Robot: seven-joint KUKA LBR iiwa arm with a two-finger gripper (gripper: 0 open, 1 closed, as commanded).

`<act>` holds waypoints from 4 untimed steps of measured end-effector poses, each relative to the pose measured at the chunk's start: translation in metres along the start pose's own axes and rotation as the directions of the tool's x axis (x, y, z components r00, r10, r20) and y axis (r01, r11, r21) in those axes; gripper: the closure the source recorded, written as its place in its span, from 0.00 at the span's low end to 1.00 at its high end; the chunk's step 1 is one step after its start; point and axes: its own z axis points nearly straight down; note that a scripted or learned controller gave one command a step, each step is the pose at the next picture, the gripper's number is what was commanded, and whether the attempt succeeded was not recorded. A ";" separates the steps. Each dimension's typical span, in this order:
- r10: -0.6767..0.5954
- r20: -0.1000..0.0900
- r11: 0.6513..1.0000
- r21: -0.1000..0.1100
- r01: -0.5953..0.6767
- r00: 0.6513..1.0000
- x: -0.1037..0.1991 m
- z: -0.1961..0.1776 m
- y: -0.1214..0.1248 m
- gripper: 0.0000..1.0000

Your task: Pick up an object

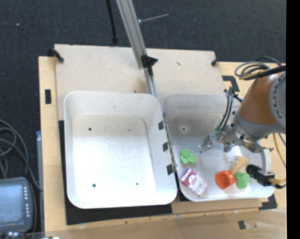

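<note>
Hanging over the right bin (pixel 175 108), the gripper (pixel 224 142) sits about mid-bin, toward its right side. Whether it's released or clenched — can't tell, the wrist covers the tips.

Nothing is visibly grasped. Candidates all lie nearer the camera than the gripper: a green piece (pixel 188 157) to its left and slightly near; a red-and-white packet (pixel 193 181) further near-left, long axis running diagonally; a red object (pixel 223 179) almost straight nearward, w/ a tan piece (pixel 239 163) and a second green object (pixel 243 179) just right of it. The tan piece looks closest, so probably the shortest move is a small shift nearward and right.

Surface: smooth white bin floor, shallow walls. The red, tan and green trio crowd the near-right corner — tight room there. The left bin (pixel 70 133) sits alongside, touching at the shared edge.
</note>
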 end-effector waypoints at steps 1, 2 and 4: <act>0.007 0.000 1.000 -0.010 -0.007 1.000 -0.001 -0.015 0.002 1.00; -0.001 0.001 1.000 -0.010 0.001 1.000 -0.001 -0.058 0.004 1.00; -0.010 -0.002 1.000 -0.009 0.010 1.000 0.050 -0.126 0.013 1.00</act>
